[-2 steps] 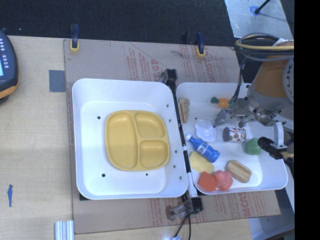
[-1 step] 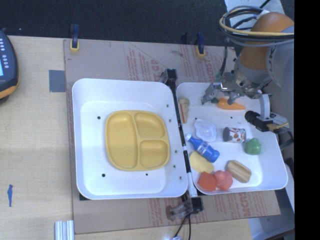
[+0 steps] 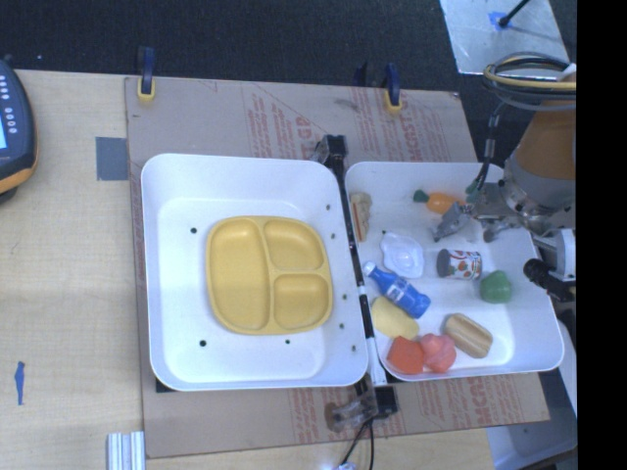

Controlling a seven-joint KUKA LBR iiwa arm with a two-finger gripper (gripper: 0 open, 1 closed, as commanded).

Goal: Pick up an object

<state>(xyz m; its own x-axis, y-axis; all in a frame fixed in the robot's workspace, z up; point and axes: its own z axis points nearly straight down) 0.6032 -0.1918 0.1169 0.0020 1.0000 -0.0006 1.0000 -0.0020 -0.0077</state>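
Toys (image 3: 431, 306) crowd the right bin (image 3: 549, 346) — left bin (image 3: 162, 262) holds a yellow tray (image 3: 269, 272); gripper (image 3: 477, 218) state unclear.

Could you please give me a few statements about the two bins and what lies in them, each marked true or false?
1. The yellow divided plate lies in the left bin. True.
2. The blue bottle lies in the left bin beside the plate. False: it lies in the right bin, near the divider between the bins.
3. The gripper hangs over the right bin. True.
4. The green object rests on the yellow plate. False: it lies in the right bin, next to the small can.
5. The hot dog bun lies near the right bin's front edge. True.
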